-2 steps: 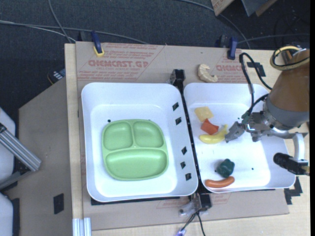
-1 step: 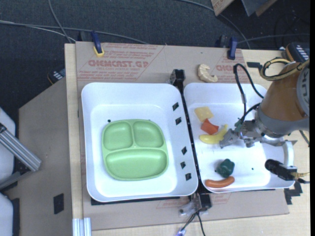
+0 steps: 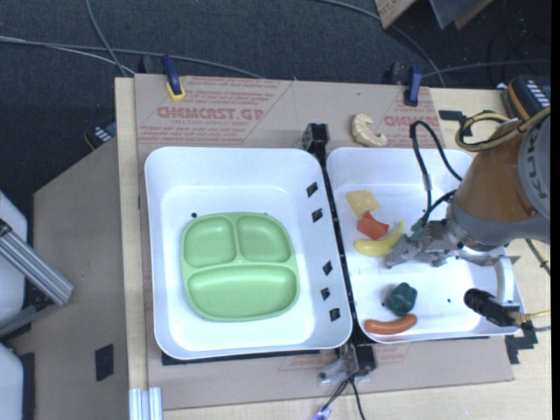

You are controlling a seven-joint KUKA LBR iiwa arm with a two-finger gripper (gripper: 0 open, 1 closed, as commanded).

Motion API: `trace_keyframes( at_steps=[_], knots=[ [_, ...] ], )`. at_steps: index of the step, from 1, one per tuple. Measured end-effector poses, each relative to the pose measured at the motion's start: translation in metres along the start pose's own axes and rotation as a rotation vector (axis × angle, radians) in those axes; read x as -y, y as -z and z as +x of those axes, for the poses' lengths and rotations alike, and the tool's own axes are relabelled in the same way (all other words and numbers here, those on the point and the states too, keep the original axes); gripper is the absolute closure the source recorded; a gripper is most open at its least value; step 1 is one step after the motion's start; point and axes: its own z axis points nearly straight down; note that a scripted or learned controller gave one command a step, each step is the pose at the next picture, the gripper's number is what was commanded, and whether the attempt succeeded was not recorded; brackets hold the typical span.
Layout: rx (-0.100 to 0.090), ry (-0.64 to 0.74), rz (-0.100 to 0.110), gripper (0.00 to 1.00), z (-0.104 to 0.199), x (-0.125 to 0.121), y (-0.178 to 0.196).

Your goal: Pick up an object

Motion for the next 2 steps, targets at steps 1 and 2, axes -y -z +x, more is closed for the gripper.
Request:
trace_keyframes(
  at_steps=[1,2],
  knots=[
    [0.000,-0.001,-0.004,1.00,0.000,-0.001,0.012],
    [0.003,0.002,-0.010,1.00,0.006,0.000,0.074]
  ],
)
